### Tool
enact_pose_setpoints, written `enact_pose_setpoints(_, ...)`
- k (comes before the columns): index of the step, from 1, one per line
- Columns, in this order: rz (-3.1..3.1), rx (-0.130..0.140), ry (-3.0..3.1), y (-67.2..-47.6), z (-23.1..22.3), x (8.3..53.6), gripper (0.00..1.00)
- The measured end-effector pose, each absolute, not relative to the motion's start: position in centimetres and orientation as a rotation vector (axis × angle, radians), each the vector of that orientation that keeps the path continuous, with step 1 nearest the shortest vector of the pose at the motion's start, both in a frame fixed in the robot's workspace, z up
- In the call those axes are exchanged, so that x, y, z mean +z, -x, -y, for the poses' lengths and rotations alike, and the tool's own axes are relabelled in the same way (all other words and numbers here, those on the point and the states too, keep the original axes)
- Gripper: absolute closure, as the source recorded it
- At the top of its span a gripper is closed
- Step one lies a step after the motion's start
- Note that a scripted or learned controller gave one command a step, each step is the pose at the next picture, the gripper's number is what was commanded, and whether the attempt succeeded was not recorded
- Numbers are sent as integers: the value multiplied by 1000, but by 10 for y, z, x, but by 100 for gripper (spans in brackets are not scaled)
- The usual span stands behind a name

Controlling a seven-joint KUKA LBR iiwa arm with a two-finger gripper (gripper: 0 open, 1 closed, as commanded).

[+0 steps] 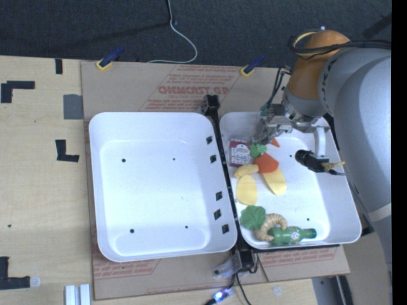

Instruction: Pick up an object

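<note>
While the gripper (266, 132) hangs over the right bin's (324, 202) far end, just above the carrot (267, 163), its grip cannot be told.

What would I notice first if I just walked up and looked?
Probably the pile of colourful toy food in the right white bin: a green plastic bottle near the front, a yellow slice, an orange-red piece. Next, the big grey arm with its orange band reaching in over that bin's back edge.
</note>
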State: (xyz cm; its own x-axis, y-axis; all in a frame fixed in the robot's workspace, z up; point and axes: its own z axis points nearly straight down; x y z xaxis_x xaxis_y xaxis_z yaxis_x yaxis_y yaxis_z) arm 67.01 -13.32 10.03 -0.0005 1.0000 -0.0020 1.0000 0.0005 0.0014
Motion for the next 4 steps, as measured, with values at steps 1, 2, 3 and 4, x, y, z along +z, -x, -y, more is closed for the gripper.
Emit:
enact_pose_setpoints(1,-2221,-2,-2219,-670,133,99,0)
enact_pose_setpoints(2,-2222,-6,-2223,-668,95,86,0)
enact_pose_setpoints(3,-2217,-1,-2226,-628,167,85,0)
enact_pose_setpoints(4,-2223,-3,-2220,-669,213,84,0)
